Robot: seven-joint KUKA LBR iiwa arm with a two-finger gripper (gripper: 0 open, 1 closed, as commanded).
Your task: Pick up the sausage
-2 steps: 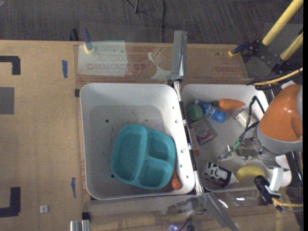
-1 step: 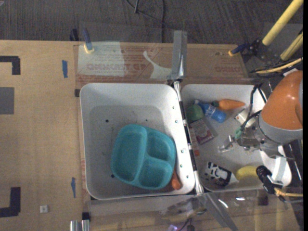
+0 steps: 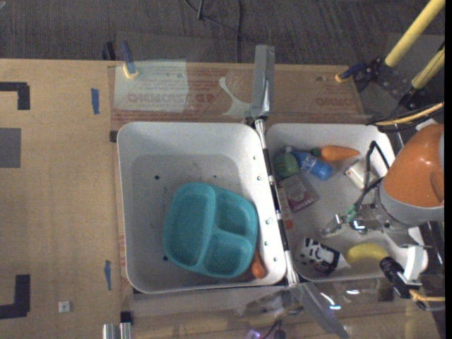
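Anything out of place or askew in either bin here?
The teal divided tray sits skewed in the left bin, and a small orange item is wedged between its corner and the bin wall. Nothing looks spilled or damaged.

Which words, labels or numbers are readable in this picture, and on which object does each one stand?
None can be read with certainty.
Cardboard sheet behind the bins: reddish print, too blurred to read.
Clear plastic sheet on it: faint print, unreadable.
Small packet in the right bin: printing too small to read.
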